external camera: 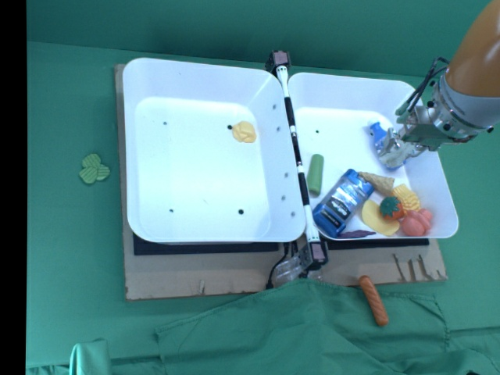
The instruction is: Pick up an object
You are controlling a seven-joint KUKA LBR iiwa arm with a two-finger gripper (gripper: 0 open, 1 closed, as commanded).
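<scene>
Pincer low in right bin, at its right side, over small blue item; finger state unreadable, nothing seen clamped. Blue packet, green cylinder, orange-red toy foods lying nearer front of same bin. Yellow piece alone in left bin. Orange sausage out on surface.

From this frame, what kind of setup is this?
Likely a lab bin-picking test bench: two white bins side by side on cardboard over green cloth, toy food like a green cylinder and a blue packet in the right one, and a robot arm reaching in.
</scene>
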